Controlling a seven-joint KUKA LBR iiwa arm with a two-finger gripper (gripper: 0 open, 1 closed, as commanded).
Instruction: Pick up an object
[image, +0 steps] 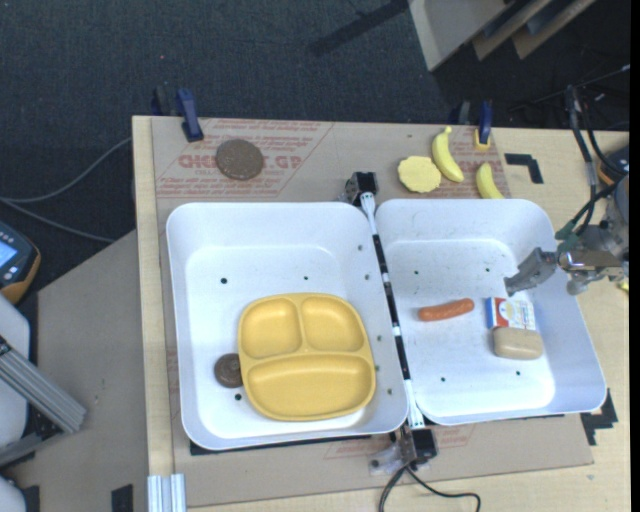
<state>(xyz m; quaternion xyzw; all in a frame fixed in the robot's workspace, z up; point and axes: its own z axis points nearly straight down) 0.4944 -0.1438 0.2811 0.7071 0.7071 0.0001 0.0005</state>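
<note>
A cardboard-covered worktop (300, 160) is seen carrying two white bins. In the right bin (470, 395) a sausage (446, 311), a small carton (514, 313) and a beige block (517, 345) are left lying, none lifted. The tool (545, 265) is poised above the carton; nothing is gripped, and its spread cannot be told.

Grey metal claw (540, 268), black cables
</note>
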